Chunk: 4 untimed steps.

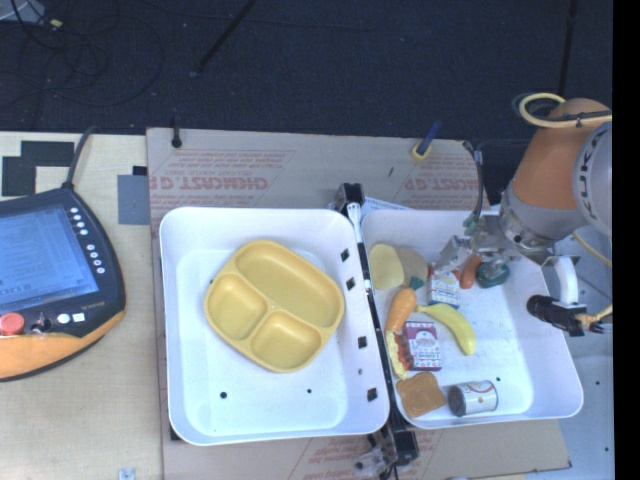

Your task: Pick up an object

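The right bin (545, 373) holds several small items. Along its left side lie a pale yellow round piece (385, 265), an orange carrot (400, 308), a banana (452, 326), a red box (421, 346), a brown slab (422, 395) and a silver can (472, 398). A small white carton (445, 287) lies near the bin's middle. My gripper (476, 256) hangs low over the bin's far middle, just right of the carton. A small red-orange item (468, 273) and a teal one (492, 274) sit right under it. The grey wrist hides how it stands to them.
The left bin (190, 388) carries a yellow divided plate (274, 303). A black divider (365, 308) separates the bins. The arm's orange band (555, 168) rises at the right, with a black and white part (560, 303) beside it. A tablet (50, 268) lies far left.
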Available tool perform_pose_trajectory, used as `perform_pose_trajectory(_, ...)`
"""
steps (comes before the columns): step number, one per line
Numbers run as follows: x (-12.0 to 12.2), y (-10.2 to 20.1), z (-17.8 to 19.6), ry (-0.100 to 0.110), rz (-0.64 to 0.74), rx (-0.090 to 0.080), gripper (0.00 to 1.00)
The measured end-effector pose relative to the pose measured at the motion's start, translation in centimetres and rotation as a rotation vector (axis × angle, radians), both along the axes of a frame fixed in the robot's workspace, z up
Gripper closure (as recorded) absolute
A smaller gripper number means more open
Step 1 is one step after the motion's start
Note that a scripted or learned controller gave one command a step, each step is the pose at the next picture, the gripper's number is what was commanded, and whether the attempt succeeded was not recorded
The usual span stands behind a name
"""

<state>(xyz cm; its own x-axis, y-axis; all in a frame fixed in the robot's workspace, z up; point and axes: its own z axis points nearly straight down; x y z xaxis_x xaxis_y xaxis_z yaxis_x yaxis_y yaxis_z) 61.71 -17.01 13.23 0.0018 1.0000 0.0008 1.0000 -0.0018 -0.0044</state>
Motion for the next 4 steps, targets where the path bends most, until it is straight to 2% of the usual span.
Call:
perform_pose_trajectory(1,-5.4,2.3,-4.4,-0.001,-0.002,0.001,0.00)
perform_pose_trajectory(2,0.5,1.4,-4.5,-0.002,0.000,0.000,0.00)
perform_pose_trajectory(3,2.7,0.4,-4.5,-0.002,0.007,0.002,0.00)
perform_pose_trajectory(4,2.6,5.4,-4.5,-0.001,0.003,0.000,0.00)
